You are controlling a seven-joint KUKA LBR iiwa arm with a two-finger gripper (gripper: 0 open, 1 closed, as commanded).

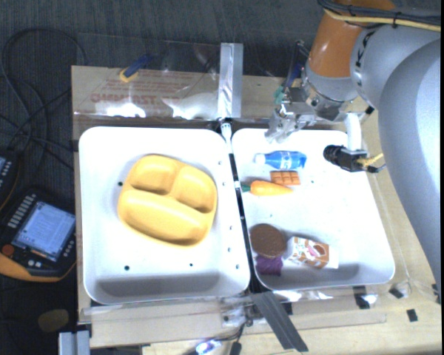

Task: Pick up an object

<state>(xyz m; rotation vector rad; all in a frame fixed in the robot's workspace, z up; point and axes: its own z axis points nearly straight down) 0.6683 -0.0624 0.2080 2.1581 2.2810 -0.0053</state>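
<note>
My gripper (pixel 283 126) hangs over the far edge of the right bin (pixel 355 220), just beyond a small blue bottle (pixel 281 158) lying on its side. Nothing shows in the gripper. In front of the bottle lie an orange waffle piece (pixel 285 177) and a carrot (pixel 268 188). Near the bin's front edge sit a brown round disc (pixel 266 238), a purple piece (pixel 268 265) and a pink-and-white packet (pixel 309 251). A large yellow bread-shaped block (pixel 168 198) rests in the left bin (pixel 103 272).
The grey arm with its orange band (pixel 339 35) comes in from the upper right. A black fitting (pixel 344 156) sticks out over the right bin's far right side. Clear plastic sheeting (pixel 170 87) lies behind the bins. Controllers (pixel 29 231) sit on the floor at left.
</note>
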